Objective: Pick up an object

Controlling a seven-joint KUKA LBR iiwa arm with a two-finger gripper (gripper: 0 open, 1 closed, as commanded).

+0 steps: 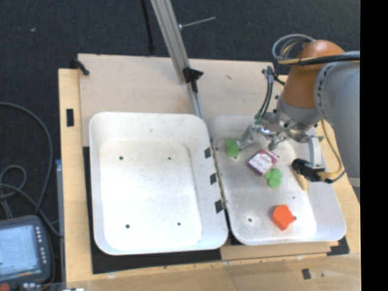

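Tool fingertips indistinct above purple packet

brightness: even, moderate, no hard hotspots
bins: left bin and right bin read near-white, mild washout, speckle visible
shadows: soft, thin dark edge under bins at 6 o'clock
floor: dark carpet, low detail at 10 to 12 o'clock
sharpness: soft overall, low resolution
arm: orange band slightly blurred at 2 o'clock
small items: edges fuzzy
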